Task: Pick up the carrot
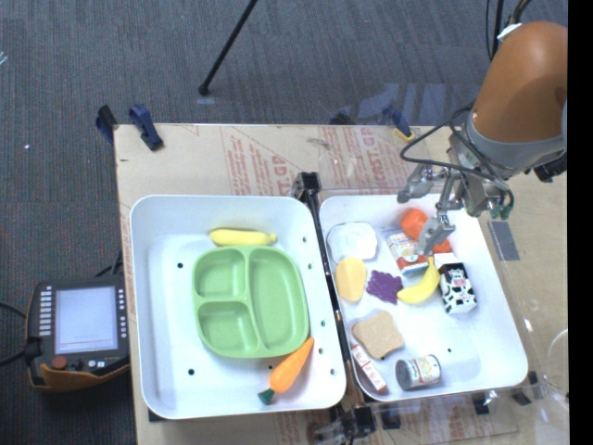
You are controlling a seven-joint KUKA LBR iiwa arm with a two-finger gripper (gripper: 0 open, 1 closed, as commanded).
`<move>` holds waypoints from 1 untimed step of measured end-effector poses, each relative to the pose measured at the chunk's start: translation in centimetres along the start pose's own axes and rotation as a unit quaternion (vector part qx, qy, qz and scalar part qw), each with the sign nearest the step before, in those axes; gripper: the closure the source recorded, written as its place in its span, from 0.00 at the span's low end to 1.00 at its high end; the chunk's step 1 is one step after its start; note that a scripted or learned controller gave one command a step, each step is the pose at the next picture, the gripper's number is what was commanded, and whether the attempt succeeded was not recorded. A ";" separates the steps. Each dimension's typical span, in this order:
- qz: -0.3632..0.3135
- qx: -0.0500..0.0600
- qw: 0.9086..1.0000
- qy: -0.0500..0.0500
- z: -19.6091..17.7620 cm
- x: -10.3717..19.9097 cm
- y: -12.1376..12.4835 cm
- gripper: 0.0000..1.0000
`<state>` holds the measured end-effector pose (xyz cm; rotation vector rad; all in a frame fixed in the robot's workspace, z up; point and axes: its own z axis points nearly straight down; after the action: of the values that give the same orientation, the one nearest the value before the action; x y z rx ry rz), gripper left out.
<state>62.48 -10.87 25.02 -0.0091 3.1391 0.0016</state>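
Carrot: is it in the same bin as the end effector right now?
No, the carrot lies in the left bin by the green plate, while the end effector hangs over the right bin.

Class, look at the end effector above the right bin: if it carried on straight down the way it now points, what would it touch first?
Most likely the orange round item beside the small carton, since the end effector points down at that spot. Depth is unclear from this slanted view. The carrot lies in the left bin, well off that line.
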 end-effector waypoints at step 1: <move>0.078 -0.001 0.997 0.003 5.0 5.5 8.1 0.00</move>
<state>56.91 -2.75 19.99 0.2359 3.1354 0.0046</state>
